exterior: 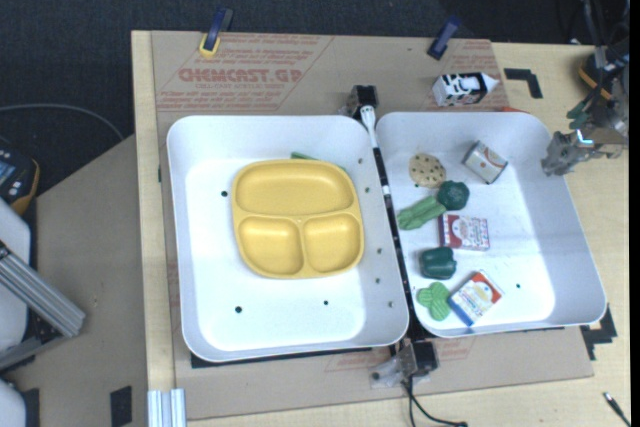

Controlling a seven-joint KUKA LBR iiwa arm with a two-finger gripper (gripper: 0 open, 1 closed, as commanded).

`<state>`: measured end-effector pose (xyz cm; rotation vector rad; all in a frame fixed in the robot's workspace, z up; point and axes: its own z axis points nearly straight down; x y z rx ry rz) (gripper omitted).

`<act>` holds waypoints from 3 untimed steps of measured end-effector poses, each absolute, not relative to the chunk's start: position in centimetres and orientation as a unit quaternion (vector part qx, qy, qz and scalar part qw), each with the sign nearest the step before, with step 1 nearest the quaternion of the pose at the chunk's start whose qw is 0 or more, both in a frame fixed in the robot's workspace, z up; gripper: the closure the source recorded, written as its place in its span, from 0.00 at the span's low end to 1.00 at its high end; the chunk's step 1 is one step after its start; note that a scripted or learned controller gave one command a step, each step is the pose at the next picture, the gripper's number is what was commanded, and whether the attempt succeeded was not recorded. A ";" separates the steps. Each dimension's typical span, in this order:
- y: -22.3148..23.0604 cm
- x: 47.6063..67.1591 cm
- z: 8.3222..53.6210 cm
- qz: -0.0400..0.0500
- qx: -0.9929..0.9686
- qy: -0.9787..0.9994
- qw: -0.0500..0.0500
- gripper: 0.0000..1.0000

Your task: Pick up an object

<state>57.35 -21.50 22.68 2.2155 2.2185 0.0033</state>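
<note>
The right bin (560, 245) holds several small objects: a cookie (427, 169), a small grey-white box (486, 162), a long green piece (420, 212) beside a dark green round one (453, 194), a red-and-white packet (465, 232), a dark green lump (437, 262), a light green piece (433, 298) and a small white carton (474, 298). My gripper (563, 155) hangs at the bin's far right rim, well to the right of the grey-white box and apart from every object. Nothing shows in its grasp.
A yellow divided plate (297, 215) fills the middle of the left bin (200, 295), with a green sliver (303, 156) behind it. A black-and-white toy (465, 88) lies on the cardboard behind the right bin. Clamps sit at the board's back edge.
</note>
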 end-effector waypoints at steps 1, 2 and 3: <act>-16.1 57.7 21.8 0.000 0.705 0.709 -0.002 1.00; -10.7 56.4 22.6 0.001 0.705 0.709 -0.002 1.00; -4.5 55.5 22.6 0.000 0.705 0.709 -0.002 1.00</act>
